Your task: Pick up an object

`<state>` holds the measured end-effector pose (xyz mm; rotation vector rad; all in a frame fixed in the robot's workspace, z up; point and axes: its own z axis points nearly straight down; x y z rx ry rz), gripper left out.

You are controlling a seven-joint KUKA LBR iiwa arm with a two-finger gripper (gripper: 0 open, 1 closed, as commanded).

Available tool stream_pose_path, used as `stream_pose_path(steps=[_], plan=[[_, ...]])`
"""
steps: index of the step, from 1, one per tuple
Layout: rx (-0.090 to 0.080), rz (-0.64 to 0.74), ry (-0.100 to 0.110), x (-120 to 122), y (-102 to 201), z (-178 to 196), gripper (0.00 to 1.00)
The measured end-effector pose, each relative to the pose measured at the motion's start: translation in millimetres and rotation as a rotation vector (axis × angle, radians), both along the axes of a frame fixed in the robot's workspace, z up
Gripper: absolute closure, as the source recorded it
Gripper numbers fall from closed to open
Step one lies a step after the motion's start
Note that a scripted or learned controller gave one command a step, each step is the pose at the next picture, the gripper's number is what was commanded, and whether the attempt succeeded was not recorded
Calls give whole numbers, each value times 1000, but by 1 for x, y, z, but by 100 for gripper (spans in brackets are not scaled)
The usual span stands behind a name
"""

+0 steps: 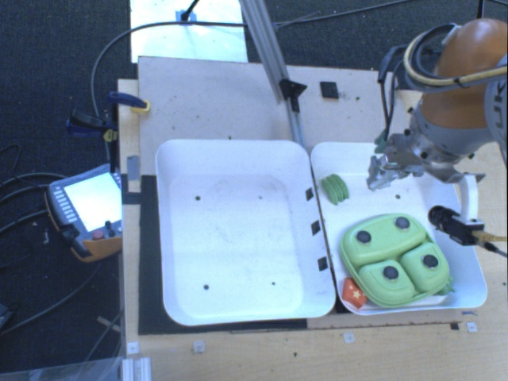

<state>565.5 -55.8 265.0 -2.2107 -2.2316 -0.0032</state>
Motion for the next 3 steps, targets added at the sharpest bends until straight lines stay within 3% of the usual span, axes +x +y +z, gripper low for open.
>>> stream_pose_path(steps=[2,3], plan=[[0,1,0,-16,102,1,100],[0,-1,1,-24,147,-17,100]])
